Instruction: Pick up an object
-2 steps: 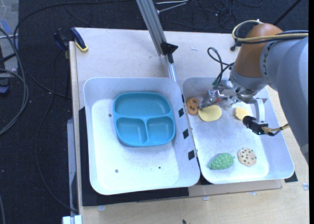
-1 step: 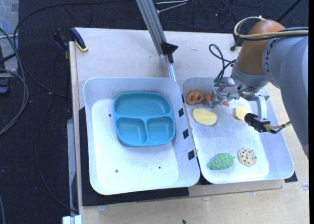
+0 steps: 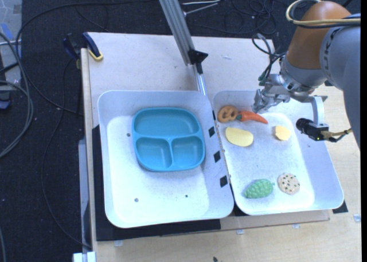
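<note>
My gripper [image 3: 259, 106] hangs low over the far end of the right bin [image 3: 321, 180], its tips just above and right of an orange carrot [image 3: 253, 117]. A brown pretzel [image 3: 227, 113] lies to the carrot's left. A pale yellow oval piece [image 3: 239, 137] rests below them. A small yellow wedge [image 3: 282, 133] sits at the right. Near the front lie a green bumpy item [image 3: 258, 188] and a chocolate-chip cookie [image 3: 288, 183].
The left bin [image 3: 114, 198] holds a blue divided tray [image 3: 169, 139]. A slanted metal pole [image 3: 175, 17] crosses the back of the bench down to the bins' divider. A black fitting [image 3: 312, 127] on the arm's cable hangs over the right bin's right rim.
</note>
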{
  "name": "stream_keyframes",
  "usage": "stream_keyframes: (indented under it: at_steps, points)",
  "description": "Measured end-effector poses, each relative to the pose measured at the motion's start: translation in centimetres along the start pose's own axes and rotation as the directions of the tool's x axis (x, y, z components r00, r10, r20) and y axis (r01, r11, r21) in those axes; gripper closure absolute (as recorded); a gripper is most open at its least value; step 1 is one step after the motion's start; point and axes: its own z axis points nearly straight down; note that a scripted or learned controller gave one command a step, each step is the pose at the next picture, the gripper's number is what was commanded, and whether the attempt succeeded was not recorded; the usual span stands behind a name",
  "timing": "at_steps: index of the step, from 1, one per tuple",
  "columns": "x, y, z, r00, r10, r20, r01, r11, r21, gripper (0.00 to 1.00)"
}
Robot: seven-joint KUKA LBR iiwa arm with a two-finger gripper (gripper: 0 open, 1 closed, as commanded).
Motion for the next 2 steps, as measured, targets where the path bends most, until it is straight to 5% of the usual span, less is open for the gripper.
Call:
stream_keyframes:
  at_steps: [2]
  points:
    - [0.0,0.3,-10.9,1.0,-0.001,0.0,0.001,1.0,-0.001,1.0]
